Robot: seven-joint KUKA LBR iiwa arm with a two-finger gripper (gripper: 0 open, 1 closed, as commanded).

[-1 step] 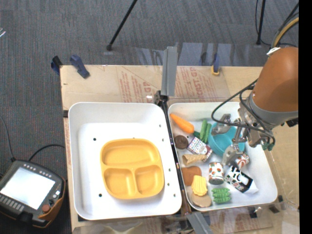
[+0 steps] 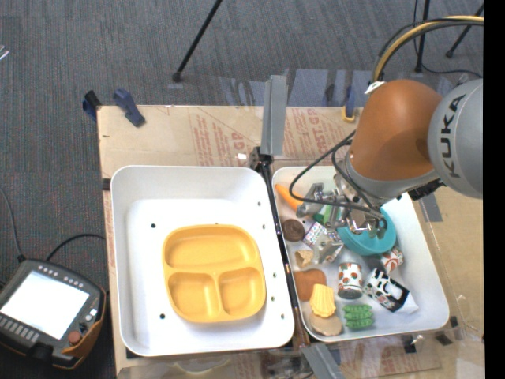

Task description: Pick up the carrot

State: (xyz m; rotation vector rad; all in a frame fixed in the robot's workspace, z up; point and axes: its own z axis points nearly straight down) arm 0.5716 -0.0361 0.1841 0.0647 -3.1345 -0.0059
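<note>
The carrot [image 2: 286,195] is a small orange piece lying at the upper left corner of the right bin [image 2: 435,290]. Its right end runs under the gripper's metal parts. My gripper [image 2: 323,204] hangs low over the bin just to the right of the carrot, below the orange wrist band [image 2: 392,129]. The wrist and cables hide how the jaws stand, and whether anything is held.
The right bin is crowded: a teal bowl [image 2: 364,240], a brown round piece [image 2: 293,229], a brown slice [image 2: 309,283], a yellow ridged item [image 2: 322,300], a green item [image 2: 357,316] and spotted cups [image 2: 349,275]. A yellow divided plate [image 2: 213,273] lies in the left bin [image 2: 134,204].
</note>
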